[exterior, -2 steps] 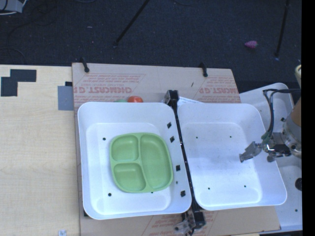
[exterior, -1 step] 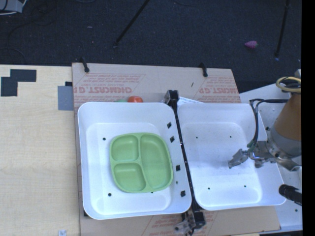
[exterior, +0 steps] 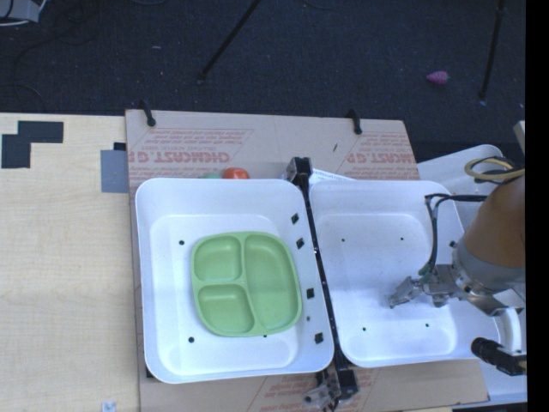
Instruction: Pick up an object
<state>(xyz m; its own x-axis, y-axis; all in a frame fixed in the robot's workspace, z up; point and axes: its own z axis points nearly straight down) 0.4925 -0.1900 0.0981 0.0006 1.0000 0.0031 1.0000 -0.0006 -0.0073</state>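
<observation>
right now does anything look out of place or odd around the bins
One thing: a small red-orange round object with something green beside it lies outside the left white bin, behind its far rim on the cardboard. The green divided plastic tray lies flat inside.

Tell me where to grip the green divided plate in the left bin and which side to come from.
Grip the green divided plate by its raised outer rim, best on the right-hand edge nearest the gripper, coming down from above. It lies flat on the left bin floor, so a side approach probably finds nothing to close on. The inner dividers are a likely second choice. The gripper is low in the right bin.
</observation>
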